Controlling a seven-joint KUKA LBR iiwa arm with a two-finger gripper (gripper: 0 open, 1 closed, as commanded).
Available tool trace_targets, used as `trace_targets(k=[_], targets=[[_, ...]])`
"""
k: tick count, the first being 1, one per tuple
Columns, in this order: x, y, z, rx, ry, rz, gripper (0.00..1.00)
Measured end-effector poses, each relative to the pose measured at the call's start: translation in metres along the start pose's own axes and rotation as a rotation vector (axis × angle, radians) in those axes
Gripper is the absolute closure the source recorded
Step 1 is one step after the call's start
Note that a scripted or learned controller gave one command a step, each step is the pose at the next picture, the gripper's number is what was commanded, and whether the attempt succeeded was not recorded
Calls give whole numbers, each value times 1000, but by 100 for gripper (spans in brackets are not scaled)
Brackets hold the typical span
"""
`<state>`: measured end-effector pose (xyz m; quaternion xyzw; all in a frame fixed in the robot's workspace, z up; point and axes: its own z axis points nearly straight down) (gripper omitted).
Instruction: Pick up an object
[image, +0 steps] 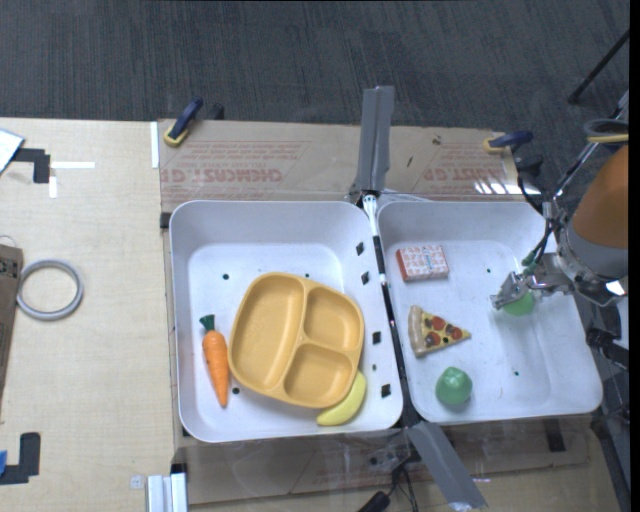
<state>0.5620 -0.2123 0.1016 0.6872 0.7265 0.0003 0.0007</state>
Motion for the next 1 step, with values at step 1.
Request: trace_targets(k=[1], targets=[[54, 6, -121, 3, -1, 231, 100]])
